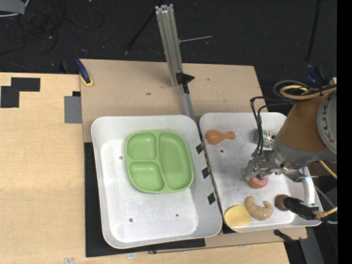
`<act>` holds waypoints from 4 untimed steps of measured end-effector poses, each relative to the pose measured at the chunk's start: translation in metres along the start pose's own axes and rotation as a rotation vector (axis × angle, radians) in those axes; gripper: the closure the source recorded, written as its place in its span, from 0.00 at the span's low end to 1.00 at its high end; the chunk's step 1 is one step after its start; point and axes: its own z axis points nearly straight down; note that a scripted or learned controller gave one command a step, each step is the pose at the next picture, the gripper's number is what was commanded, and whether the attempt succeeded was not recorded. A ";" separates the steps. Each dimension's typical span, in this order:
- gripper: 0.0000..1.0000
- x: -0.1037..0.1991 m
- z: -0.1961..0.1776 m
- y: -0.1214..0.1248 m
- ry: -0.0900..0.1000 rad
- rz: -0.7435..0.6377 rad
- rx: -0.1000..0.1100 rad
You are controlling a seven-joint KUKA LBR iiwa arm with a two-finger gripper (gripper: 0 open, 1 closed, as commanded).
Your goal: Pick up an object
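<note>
A small red object (259,181), perhaps a tomato, lay in the right bin (231,164), right of frame centre, partly hidden.

The scene is lit evenly from above, with the white bins (110,202) rendered bright and the surrounding floor dark. Soft shadows are cast; slight overall softness is seen.
</note>
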 end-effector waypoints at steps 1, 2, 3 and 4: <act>1.00 0.008 -0.056 0.005 -0.001 -0.007 -0.007; 1.00 0.011 -0.100 0.009 -0.001 -0.008 -0.008; 1.00 0.010 -0.124 0.010 -0.001 -0.007 -0.006; 1.00 0.062 -0.113 0.020 0.002 -0.011 -0.001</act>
